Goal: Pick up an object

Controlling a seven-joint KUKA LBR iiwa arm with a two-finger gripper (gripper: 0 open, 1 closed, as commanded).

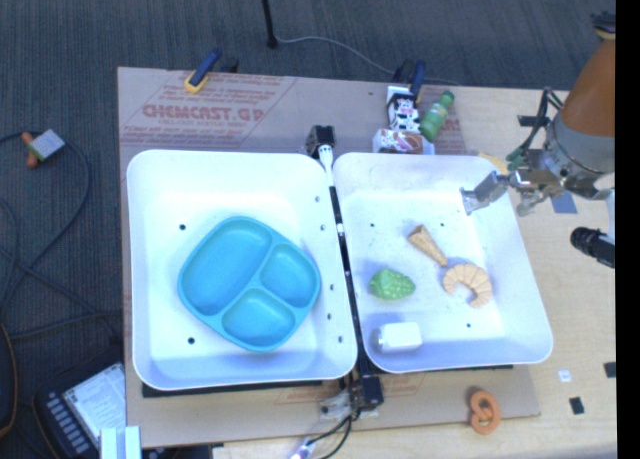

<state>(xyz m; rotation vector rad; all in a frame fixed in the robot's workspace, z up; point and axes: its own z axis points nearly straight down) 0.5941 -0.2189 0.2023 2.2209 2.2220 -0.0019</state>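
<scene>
Above the right bin (520, 277), at its far right rim, my gripper (497, 190) hangs with nothing between its fingers; their spread I cannot tell. Croissant (470, 281), green toy (392, 285) and white block (399, 336) lie inside it, unpicked. Pickup not yet begun.

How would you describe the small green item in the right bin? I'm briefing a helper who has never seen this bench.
Start at the right-hand shallow white bin, next to the bin holding the blue divided plate. Near its left wall lies the small green bumpy lump, above the white rectangular block and left of the tan croissant-shaped piece. It is the one green thing in that bin.
</scene>
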